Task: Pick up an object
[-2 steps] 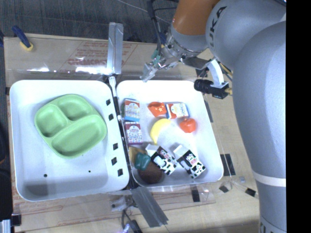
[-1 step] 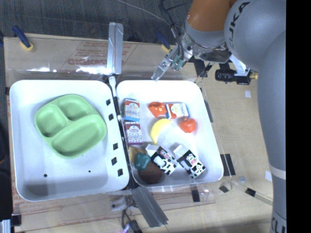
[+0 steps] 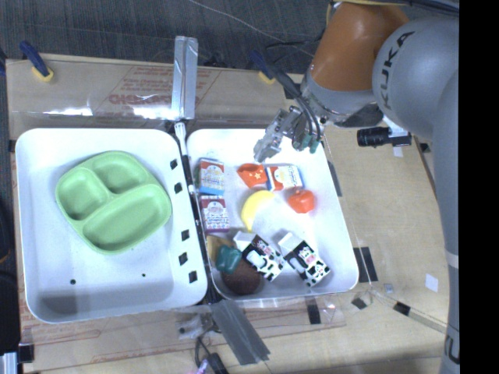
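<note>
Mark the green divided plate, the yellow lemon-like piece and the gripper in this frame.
green divided plate (image 3: 114, 201): camera view, on the ridge between its compartments.
yellow piece (image 3: 256, 207): camera view, on its middle.
gripper (image 3: 269, 151): camera view, between its fingertips, above the right bin.

- The bench top (image 3: 390, 232) is light brown, like cardboard or wood, with faded red print near its far edge.
- Behind the bench lies a dark grey floor (image 3: 93, 10) with a fine ribbed pattern.
- A thin pale cable (image 3: 204, 8) crosses this floor.
- Two blue clamps (image 3: 37, 61) hold the far edge of the bench.
- Short black tape strips (image 3: 365, 265) sit on the right part of the bench.
</note>
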Tool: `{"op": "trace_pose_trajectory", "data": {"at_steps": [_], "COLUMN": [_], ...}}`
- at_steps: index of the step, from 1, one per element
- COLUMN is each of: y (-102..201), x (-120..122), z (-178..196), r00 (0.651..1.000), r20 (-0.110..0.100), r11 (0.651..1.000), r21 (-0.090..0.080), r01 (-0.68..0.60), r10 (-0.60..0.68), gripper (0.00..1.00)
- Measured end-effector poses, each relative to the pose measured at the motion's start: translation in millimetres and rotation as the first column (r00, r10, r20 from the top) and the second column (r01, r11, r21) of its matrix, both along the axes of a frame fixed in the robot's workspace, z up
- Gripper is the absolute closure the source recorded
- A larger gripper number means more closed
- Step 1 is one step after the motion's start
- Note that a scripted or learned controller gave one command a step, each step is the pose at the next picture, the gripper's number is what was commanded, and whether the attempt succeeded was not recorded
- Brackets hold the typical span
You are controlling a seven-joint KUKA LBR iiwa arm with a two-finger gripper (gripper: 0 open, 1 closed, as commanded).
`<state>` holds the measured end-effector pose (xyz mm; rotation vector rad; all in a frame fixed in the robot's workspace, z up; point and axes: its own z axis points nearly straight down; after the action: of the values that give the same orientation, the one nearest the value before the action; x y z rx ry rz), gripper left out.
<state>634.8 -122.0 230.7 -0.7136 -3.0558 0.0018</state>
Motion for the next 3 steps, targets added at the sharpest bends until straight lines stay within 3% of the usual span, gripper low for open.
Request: {"op": "trace_pose_trajectory", "data": {"at_steps": [1,2,3], "y": [-68.9,-68.1,-22.5], "x": [-35.8,-34.7,-36.8], "z": [-83.3,-81.7,-140.5], "r00": [0.904,0.904,0.915], "r20": [0.001,0.004,0.002], "r11": [0.904,0.904,0.915], "r21": [0.002,0.0,0.003], "r01": [-0.427,-0.428,-0.403], "r10": [0.427,0.428,0.403], "gripper": [1.0,0.0,0.0]}}
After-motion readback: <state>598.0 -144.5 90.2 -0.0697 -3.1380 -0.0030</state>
